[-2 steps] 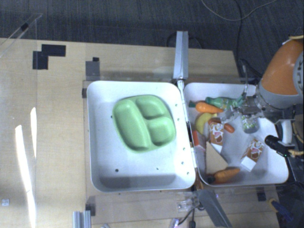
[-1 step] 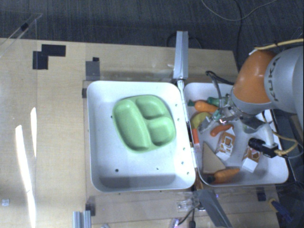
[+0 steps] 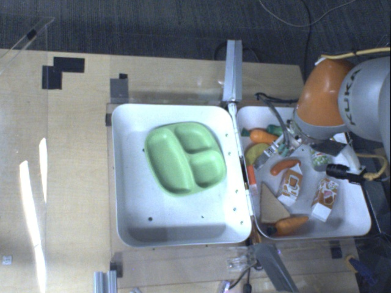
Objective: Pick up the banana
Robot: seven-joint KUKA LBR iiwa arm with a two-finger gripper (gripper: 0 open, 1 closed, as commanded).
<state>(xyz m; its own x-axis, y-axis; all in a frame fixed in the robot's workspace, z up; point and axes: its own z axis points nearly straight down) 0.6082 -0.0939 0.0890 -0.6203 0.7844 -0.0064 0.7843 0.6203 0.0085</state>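
Note:
The banana is a yellow-green piece lying against the left wall of the right bin, partly covered by the gripper. My gripper reaches down into that bin from the right, its tip just right of the banana and over the clutter. The grey arm with its orange band hangs above the bin's back right part. Whether anything sits in the gripper is hidden by its own body.
The right bin also holds an orange carrot at the back, a red sausage, two snack packets, a brown wedge and another carrot at the front. A green divided plate lies in the left bin.

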